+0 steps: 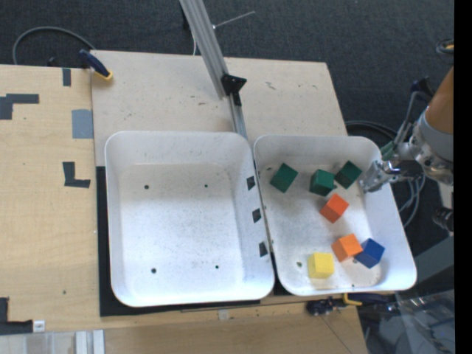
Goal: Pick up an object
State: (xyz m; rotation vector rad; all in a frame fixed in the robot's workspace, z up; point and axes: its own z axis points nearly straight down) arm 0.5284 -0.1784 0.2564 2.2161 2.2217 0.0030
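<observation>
The right bin (391, 220) holds several small cubes. Three dark green cubes sit in a row near its far side: one at the left (283, 177), one in the middle (321, 181), one at the right (348, 173). An orange cube (334, 207) lies below them. Near the front are a second orange cube (345, 247), a blue cube (371, 252) touching it, and a yellow cube (320, 265). My gripper (374, 178) hangs at the bin's right rim, just right of the rightmost green cube, with nothing seen between its fingers.
The left bin (118, 198) stands beside the right one, sharing a middle wall. A metal rail (209, 43) slants from the top down to the bins' junction. Cables lie on the floor to the right of the bench.
</observation>
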